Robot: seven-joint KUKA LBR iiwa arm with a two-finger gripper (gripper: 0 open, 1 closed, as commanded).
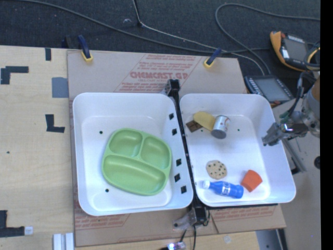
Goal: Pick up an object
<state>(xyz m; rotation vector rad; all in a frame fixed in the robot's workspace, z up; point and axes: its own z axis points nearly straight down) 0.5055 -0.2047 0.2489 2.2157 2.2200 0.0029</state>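
Two shallow white bins sit side by side on a bench. The left bin (83, 139) holds a green divided plate (138, 161). The right bin (270, 139) holds the loose objects: a yellow piece (204, 120) touching a small metal cup (220, 127) at 11 o'clock, a cookie (216, 169) near centre, a blue bottle (225, 189) at 6 o'clock and an orange block (252, 180) at 5 o'clock. The gripper (271, 136) hovers at the bin's 3 o'clock rim, carrying nothing. This looks like the approach step; next it must travel inward over one object and descend. Its fingers are too small and blurred to tell whether they are spread or closed
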